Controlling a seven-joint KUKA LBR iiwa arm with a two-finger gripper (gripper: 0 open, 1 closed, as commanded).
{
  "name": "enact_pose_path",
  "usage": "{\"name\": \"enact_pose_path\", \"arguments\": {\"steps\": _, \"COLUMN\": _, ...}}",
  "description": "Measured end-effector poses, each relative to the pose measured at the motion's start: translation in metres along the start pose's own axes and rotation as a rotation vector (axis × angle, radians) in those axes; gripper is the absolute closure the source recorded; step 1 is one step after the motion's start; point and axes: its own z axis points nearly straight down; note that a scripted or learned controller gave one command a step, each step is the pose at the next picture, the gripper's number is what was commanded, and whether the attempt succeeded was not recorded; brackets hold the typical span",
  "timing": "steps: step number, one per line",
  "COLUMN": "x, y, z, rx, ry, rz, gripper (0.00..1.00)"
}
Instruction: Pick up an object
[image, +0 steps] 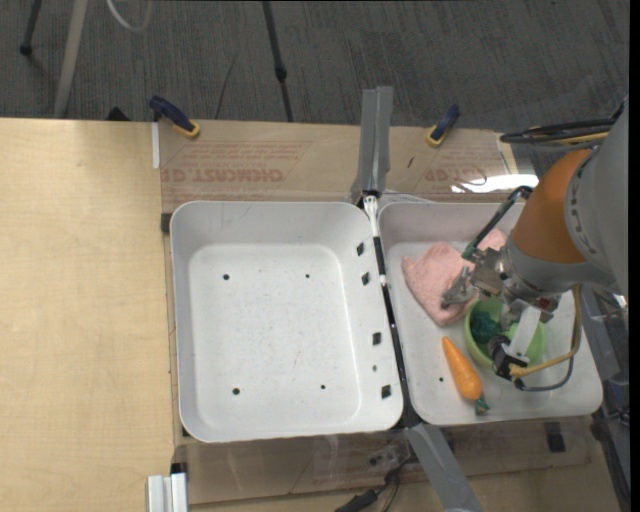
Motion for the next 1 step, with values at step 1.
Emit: {"name": "enact_pose_path", "arguments": {"steps": 1, "x": -0.0162, "y": -0.0657, "z": 0.0003, "rx": -0.001, "ry": 0.001, "rz": -0.341, "gripper": 0.0}}
